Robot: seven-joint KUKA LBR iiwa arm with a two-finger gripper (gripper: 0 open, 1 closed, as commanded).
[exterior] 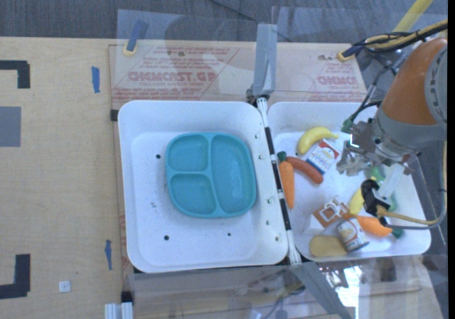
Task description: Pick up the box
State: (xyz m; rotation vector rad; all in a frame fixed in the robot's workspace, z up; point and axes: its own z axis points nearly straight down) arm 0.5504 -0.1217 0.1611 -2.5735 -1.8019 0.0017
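Observation:
A small white carton with red and blue print lies in the right bin, below a yellow banana. A second, brown and white box lies nearer the bin's front, beside a can. My gripper hangs over the right bin just right of the white carton. It is close to the carton, and I see nothing held in it. The grey wrist and orange band rise behind it on the right.
The right bin also holds a red sausage, a carrot by the divider, another carrot, a dark-tipped banana and a pale yellow piece. A teal divided plate lies in the left bin.

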